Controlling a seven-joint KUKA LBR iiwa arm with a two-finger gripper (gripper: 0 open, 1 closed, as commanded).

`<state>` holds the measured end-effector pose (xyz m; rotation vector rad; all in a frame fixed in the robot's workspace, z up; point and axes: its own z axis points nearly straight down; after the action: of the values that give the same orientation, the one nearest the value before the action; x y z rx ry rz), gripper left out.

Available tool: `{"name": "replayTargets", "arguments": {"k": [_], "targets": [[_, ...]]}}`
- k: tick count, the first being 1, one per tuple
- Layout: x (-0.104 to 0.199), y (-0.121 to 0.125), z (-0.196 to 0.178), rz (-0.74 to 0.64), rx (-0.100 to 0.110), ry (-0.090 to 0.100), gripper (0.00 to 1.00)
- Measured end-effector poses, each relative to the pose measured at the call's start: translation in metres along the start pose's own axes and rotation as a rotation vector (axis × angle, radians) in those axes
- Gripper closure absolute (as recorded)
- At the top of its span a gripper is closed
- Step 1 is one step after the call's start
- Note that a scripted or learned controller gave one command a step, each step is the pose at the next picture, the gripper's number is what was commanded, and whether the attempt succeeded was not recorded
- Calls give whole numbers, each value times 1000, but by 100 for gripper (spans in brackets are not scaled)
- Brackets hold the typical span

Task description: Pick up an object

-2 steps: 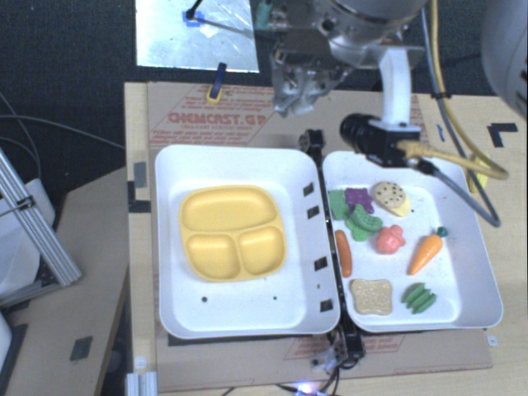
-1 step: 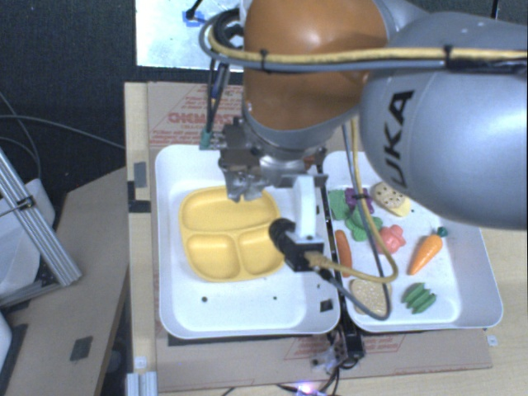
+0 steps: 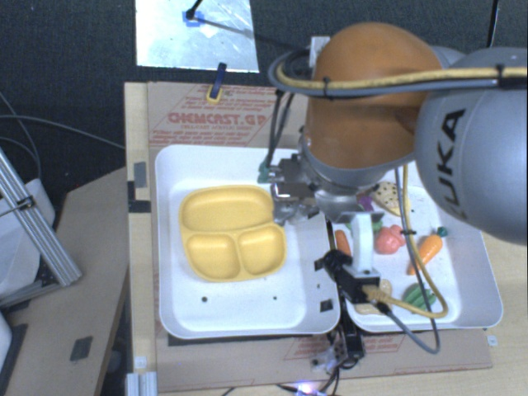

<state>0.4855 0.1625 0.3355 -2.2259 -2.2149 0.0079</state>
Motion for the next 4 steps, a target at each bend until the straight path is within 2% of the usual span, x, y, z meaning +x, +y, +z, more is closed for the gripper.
{"name": "replayTargets", "arguments": {"k": [1, 2, 3, 4], "targets": [[-85, 25, 20, 3, -5, 0, 100], [-114, 1, 58, -3, -3, 2, 100], [-51, 2, -6, -15, -12, 6, 100], [-54, 2, -14, -10, -9, 4, 100]]}}
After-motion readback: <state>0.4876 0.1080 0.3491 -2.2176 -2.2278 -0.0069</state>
